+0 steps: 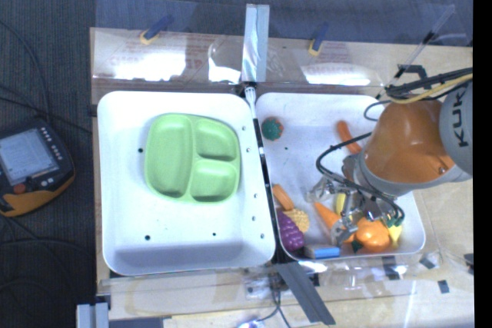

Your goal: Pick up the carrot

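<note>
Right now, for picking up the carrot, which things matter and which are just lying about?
Belong to the job:
carrot, in the right bin
pincer, low over the toys

Just lying about:
green divided plate, in the left bin
teal ball
purple grapes
blue block

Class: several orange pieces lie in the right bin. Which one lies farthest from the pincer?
The orange piece near the bin's far wall, beside the arm's orange band; the others cluster around the pincer.
</note>
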Available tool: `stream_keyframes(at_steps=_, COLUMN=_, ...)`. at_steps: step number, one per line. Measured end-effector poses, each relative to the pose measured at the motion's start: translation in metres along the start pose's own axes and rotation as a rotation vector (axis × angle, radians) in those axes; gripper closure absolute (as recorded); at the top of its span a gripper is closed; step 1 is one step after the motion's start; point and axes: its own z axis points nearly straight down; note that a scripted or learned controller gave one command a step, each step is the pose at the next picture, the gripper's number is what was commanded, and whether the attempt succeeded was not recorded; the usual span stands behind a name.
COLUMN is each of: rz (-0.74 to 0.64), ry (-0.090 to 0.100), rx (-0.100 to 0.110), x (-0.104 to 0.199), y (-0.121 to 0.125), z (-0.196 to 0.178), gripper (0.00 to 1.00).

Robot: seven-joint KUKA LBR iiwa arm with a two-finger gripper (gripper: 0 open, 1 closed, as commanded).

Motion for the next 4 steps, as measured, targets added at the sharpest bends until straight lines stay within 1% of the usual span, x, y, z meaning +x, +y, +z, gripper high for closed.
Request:
stream_keyframes(at_steps=1, rz=-0.074, ry=-0.002, rx=0.005, x=-0.008, y=0.031, z=0.0, gripper=0.0)
stream_keyframes(at_steps=2, rz=-0.075, ry=-0.007, rx=0.007, x=-0.01, y=0.031, z=-0.012, gripper=1.0)
stream_keyframes(at_steps=3, rz=0.277, ry=0.008, rx=-0.003, x=-0.045, y=0.084, z=-0.095, gripper=1.0)
stream_keyframes(at_steps=4, rz=0.191, ry=-0.002, rx=0.003, x=-0.032, y=0.031, z=-0.28, gripper=1.0)
